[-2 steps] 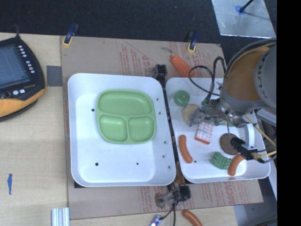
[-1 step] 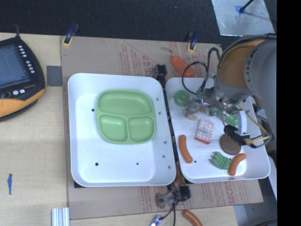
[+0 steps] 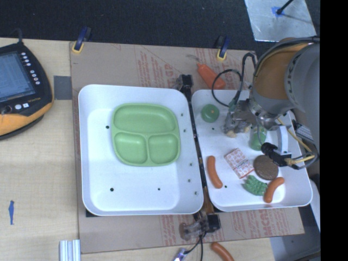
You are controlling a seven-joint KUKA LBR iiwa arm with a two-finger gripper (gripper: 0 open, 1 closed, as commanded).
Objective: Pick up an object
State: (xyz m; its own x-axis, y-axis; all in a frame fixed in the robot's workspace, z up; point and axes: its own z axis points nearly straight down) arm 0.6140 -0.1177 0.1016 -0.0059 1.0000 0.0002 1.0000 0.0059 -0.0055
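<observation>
Several objects lie in the right bin (image 3: 304, 200). The gripper (image 3: 239, 125) hangs low; whether its jaws are parted cannot be told. A green round piece (image 3: 210, 113) sits just beside them: centre over it before closing.

Pale green divided plate (image 3: 145, 133); white bins (image 3: 95, 145); orange sausages (image 3: 214, 172); round green item (image 3: 210, 113); brown disc (image 3: 266, 167); red-patterned white packet (image 3: 239, 162); tan wood bench (image 3: 38, 189).
</observation>
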